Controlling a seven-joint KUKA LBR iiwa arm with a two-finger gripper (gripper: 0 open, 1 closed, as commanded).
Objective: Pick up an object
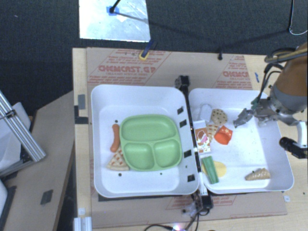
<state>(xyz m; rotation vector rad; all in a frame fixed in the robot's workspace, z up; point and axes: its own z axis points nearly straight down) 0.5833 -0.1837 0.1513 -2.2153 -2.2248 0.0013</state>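
Arm hovering over right bin, nothing gripped yet.
Left bin point(103, 100) is holding a green tray point(150, 142); in the right bin point(279, 150), red piece point(223, 136) is sitting at 8 o'clock from gripper point(242, 118), whose spread I cannot tell. Best descending straight on it; open floor at 5 o'clock, divider wall crowding 9 o'clock.

I am operating in a robotics lab test cell. The bench point(159, 61) is a board protected by printed cardboard sheeting and stands on dark carpet. Two shallow white bins point(139, 97) sit side by side, joined by black clips. Their contents are toy food items, including a green divided plate point(150, 142). A calibration-type reflective panel point(114, 12) lies beyond the bench, with cables point(192, 32) running across the floor and aluminium framing point(19, 134) at left.
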